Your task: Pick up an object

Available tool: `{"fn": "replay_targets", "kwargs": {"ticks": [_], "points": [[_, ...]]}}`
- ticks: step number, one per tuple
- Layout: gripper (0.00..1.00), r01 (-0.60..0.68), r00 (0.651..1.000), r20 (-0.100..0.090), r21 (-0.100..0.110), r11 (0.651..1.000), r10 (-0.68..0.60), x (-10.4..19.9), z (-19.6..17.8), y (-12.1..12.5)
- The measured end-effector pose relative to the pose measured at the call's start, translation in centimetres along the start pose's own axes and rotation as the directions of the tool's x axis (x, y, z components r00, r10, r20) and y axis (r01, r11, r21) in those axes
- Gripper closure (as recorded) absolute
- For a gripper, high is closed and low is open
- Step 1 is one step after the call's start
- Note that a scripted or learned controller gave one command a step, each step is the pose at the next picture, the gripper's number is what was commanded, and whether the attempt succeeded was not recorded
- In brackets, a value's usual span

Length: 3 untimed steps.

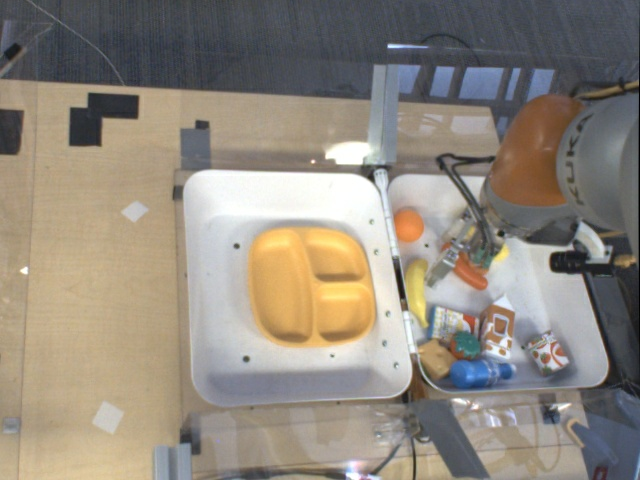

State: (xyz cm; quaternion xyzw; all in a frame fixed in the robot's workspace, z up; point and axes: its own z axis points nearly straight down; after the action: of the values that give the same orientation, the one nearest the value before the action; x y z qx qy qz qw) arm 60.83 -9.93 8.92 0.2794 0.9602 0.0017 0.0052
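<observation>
two shallow white bins side by side on a pale wooden surface (100, 268), seen from above at a slant. grey arm (600, 158) with orange band (530, 153) reaching in from the right, over the right bin (585, 353). fingers (452, 258) hanging low in the upper middle of that bin, pointing down and to the left; metal tips apart by a narrow gap, nothing clearly seen between them. orange-red carrot-like piece (472, 273) just beside the fingers on the right, touching or nearly touching; cannot tell whether gripped. small yellow piece (498, 254) further right of the fingers, partly hidden under the wrist. orange ball (408, 225) up and left of the fingers, near the bin's inner wall. yellow banana (416, 290) just left and below the fingers, lying along the same wall. below the fingers, a crowded cluster: small colourful packet (449, 320), brown and white carton (498, 330), teal round piece (466, 345), tan lump (434, 358), blue bottle (480, 372) lying on its side near the front wall. white and red cup-like item (546, 352) down and to the right of the fingers, apart from the cluster. well to the left of the fingers, the left bin (215, 368) with a yellow divided tray (310, 283) lying flat in its middle. black cable (455, 173) looping above the fingers toward the wrist.
</observation>
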Motion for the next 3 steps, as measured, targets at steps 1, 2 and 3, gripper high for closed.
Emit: {"fn": "replay_targets", "kwargs": {"ticks": [1, 2, 3], "points": [[1.00, 0.007, 1.000, 0.015, -0.006, 1.000, -0.007, -0.4, -1.5, 0.3], [1.00, -0.008, 1.000, 0.000, 0.002, 1.000, 0.008, 1.3, -4.0, -1.2], [1.00, 0.152, 0.988, 0.011, -0.001, 0.988, -0.152, 0.0, -16.1, -1.7]]}}
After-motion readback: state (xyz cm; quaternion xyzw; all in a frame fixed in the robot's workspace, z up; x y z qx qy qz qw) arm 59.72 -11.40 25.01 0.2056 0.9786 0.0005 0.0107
